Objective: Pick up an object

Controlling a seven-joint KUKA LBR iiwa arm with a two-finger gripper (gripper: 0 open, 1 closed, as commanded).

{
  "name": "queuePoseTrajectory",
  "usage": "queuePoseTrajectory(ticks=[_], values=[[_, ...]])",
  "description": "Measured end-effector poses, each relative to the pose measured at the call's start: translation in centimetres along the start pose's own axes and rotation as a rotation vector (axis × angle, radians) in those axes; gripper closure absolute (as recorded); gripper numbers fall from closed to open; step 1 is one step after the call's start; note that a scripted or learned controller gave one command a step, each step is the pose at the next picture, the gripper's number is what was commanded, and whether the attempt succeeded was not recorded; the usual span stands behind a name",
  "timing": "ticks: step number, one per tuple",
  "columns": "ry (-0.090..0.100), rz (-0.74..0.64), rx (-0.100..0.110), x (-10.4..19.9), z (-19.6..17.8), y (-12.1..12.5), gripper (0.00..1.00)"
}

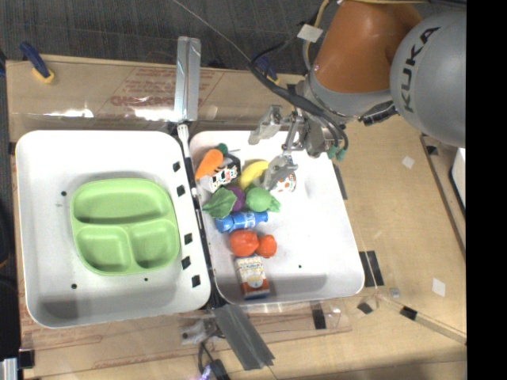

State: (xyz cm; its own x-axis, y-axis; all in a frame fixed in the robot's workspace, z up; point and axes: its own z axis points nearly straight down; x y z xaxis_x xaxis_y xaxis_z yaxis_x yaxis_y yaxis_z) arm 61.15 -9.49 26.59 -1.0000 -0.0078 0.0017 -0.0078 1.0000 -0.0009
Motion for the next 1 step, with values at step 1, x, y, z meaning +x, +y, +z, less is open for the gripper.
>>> queuePoseTrajectory(ticks=[1], values=[[-0.005,-0.060,-0.001,-1.67,13.82,-0.27,0.00]])
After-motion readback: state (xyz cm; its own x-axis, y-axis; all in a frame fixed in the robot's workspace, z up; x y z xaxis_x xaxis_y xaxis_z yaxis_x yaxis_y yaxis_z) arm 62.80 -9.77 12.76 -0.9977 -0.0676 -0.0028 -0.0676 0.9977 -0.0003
